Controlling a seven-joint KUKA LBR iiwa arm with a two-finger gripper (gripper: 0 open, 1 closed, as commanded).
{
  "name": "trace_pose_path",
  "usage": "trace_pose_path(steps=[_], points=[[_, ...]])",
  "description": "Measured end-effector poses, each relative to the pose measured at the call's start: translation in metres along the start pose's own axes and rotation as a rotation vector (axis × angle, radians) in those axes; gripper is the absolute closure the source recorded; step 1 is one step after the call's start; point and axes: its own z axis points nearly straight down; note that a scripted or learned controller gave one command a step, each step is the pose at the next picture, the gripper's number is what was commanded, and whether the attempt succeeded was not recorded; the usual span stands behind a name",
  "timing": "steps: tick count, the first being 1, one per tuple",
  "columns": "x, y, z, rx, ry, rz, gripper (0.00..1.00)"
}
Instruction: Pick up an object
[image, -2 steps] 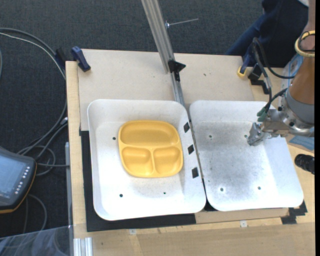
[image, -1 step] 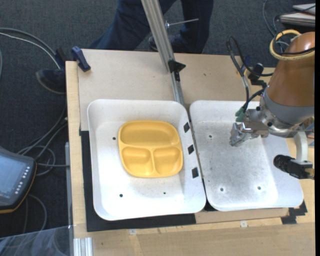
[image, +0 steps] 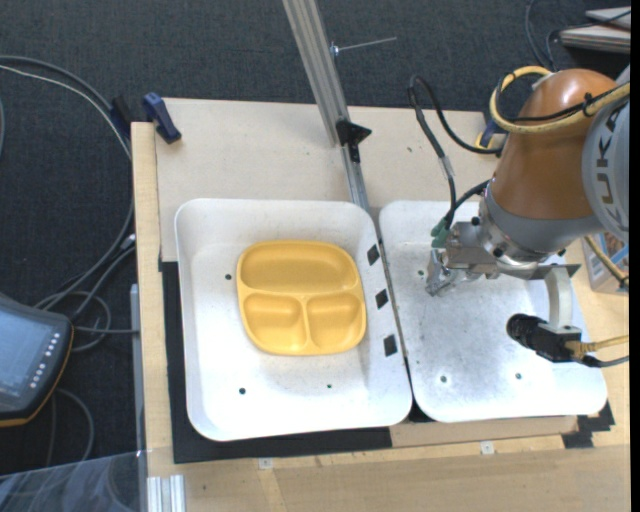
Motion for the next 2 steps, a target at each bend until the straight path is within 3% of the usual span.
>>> trace_pose_path(steps=[2], points=[[0.103, -0.001, 0.023, 0.003, 0.0, -0.001, 1.0]])
